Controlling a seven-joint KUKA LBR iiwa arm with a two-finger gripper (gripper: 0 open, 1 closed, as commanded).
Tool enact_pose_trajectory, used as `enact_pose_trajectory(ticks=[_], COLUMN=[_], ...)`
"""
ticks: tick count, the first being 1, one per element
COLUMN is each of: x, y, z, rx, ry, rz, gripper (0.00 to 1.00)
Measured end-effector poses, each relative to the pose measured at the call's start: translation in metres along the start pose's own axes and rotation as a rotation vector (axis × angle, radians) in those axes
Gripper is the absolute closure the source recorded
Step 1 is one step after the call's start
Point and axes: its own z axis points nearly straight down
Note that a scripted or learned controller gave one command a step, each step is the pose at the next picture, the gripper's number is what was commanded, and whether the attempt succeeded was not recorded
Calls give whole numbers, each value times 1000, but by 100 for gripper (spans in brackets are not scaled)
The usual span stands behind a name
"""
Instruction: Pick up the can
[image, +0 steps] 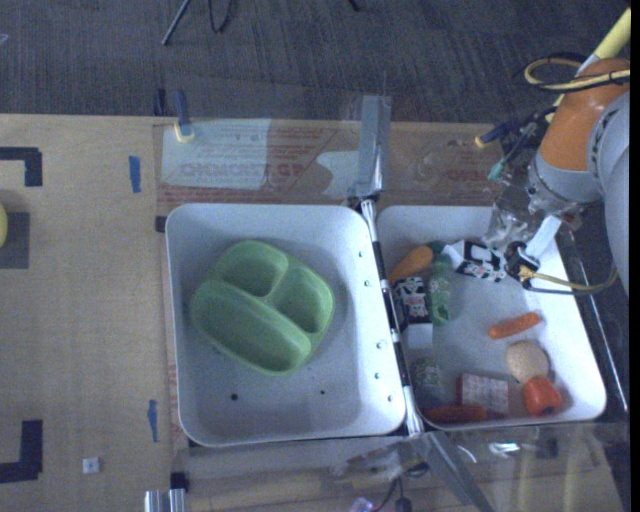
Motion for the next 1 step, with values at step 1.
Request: enact_pose_trajectory(ticks=[1], x=[-30], y=[12], z=[14], rx=[8], ry=[-1], rz=[4], gripper=[100])
